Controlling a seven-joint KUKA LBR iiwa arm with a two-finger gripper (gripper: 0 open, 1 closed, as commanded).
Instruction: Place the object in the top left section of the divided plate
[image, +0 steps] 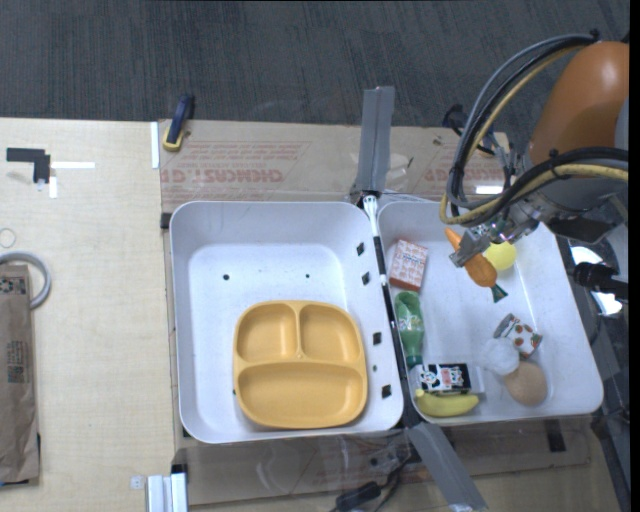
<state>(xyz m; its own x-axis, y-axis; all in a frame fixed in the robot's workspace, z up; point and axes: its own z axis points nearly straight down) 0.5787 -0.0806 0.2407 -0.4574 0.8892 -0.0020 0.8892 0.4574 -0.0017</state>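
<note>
Two white bins share the counter: the gripper (478, 248), closed on an orange toy carrot (485, 272) above the right bin (570, 330), risks dropping it crossing to the divided plate (298, 364).

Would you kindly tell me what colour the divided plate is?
The divided plate is plain yellow, in the camera view.

In the right white plastic bin (560, 400) lie a small red-and-white carton (407, 264), a green plastic packet (408, 325), a black-and-white box (443, 377), a yellow banana (447, 404), a tan egg-shaped object (526, 383) and a crumpled clear wrapper (500, 354). A brown paper bag (17, 370) rests on the pale worktop (90, 300).
</note>
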